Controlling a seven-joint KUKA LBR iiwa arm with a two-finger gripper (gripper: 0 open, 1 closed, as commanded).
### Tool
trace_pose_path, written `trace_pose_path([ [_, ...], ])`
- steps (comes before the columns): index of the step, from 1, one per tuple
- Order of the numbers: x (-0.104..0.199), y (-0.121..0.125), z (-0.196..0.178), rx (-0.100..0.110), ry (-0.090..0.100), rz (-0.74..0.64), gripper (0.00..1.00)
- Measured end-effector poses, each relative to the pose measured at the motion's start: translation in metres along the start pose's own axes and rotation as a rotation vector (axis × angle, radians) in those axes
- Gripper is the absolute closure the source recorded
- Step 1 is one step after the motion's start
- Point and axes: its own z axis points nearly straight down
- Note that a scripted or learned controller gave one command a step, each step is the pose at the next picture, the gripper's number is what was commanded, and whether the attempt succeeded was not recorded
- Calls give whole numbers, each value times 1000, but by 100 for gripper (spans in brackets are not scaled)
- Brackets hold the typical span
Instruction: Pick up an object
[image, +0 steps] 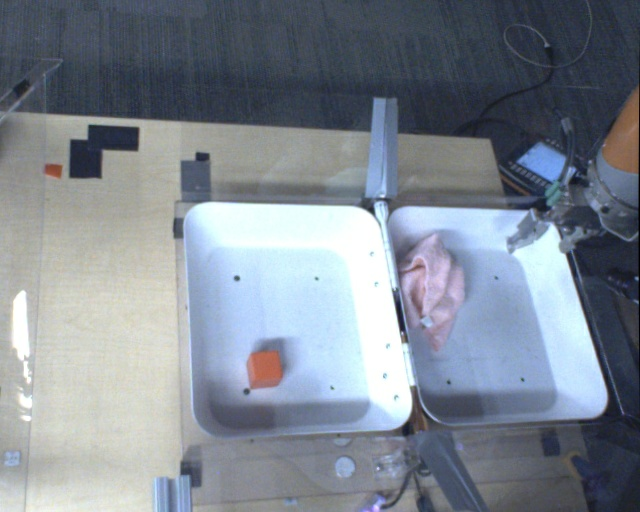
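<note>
Overhead, at a slant: two shallow white bins lie side by side on a pale wooden counter (100, 330).
Cloth (434, 287): pale pink, soft and crumpled, bunched into a lumpy upright mass with folds running down its length; a narrow tail hangs toward the near side. It lies in the right bin (560, 380), in the left half, just beside the wall shared with the other bin.
Block (265, 369): small orange cube with a flat top, casting a short shadow; it sits in the left bin (300, 240), toward the near left corner, apart from the walls.
Arm (620, 165): grey with an orange band, entering from the right above the far right corner of the right bin.
Tool (545, 228): grey fingers spread apart, gripping nothing, over the far right corner of the right bin, well apart from the cloth.
Divider (383, 150): grey metal rail running away from the seam between the bins.
Markers: black patches (98, 148) and a small orange square (53, 171) on the far left of the counter.
</note>
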Motion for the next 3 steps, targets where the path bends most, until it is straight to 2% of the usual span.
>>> trace_pose_path([
  [1,49,12,106,0,1,-125,0],
  [2,55,50,115,7,0,-346,0],
  [3,70,45,117,19,-24,-534,0],
])
